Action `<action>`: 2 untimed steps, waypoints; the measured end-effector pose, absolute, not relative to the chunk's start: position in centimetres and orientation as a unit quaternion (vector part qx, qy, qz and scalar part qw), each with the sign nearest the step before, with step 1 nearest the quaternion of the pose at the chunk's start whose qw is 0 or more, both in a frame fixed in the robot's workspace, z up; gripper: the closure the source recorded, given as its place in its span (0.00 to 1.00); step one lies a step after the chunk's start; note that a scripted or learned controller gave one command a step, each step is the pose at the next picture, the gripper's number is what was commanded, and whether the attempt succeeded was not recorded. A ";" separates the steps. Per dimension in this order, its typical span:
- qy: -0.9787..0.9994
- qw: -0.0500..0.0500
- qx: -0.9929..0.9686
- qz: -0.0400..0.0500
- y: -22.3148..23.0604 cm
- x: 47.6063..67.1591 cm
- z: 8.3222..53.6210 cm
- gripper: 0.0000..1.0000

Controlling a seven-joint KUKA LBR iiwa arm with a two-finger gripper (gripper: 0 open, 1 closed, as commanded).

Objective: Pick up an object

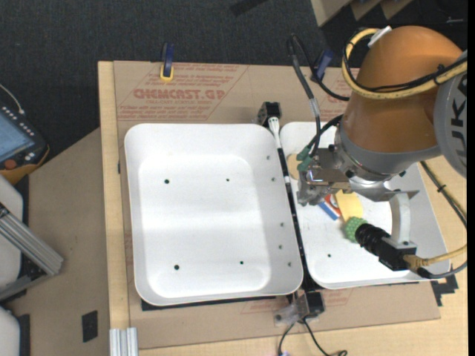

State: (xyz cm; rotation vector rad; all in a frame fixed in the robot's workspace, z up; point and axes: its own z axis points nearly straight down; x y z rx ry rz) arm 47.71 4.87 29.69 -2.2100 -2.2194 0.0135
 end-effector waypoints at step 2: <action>-0.709 -0.004 -0.705 -0.005 2.9 50.4 34.1 1.00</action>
